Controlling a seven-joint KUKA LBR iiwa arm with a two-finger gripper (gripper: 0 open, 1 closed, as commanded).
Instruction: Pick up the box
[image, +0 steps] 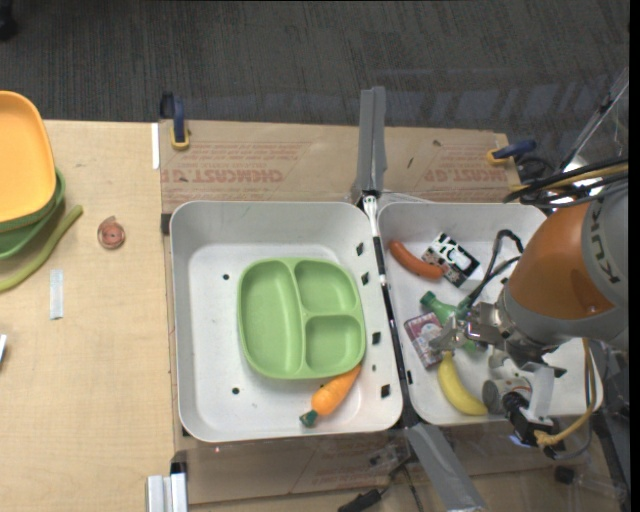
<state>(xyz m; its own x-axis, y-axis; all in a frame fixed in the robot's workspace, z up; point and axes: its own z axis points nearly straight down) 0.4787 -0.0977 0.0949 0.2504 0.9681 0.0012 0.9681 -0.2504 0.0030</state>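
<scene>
I observe the grey arm with its orange band (570, 265) reaching into the right-hand shallow white bin (420, 400). The two-finger gripper (455, 335) sits low over that bin's middle. I cannot tell whether the jaws are apart or together; the wrist hardware covers them.

The small flat box with a pink and purple printed face (425, 333) lies on the bin floor just left of the jaws, touching or nearly touching them; I cannot confirm it is between the fingers. A green-topped item (437, 304) sits just above the jaws. A yellow banana (457, 388) lies just below them. An orange sausage-shaped toy (414, 259) and a small black-and-white object (455, 255) lie farther above.

Well to the left of the jaws, the left-hand white bin (200, 400) holds a green three-compartment plastic plate (300, 318), with an orange toy carrot (333, 393) against its lower edge.
</scene>
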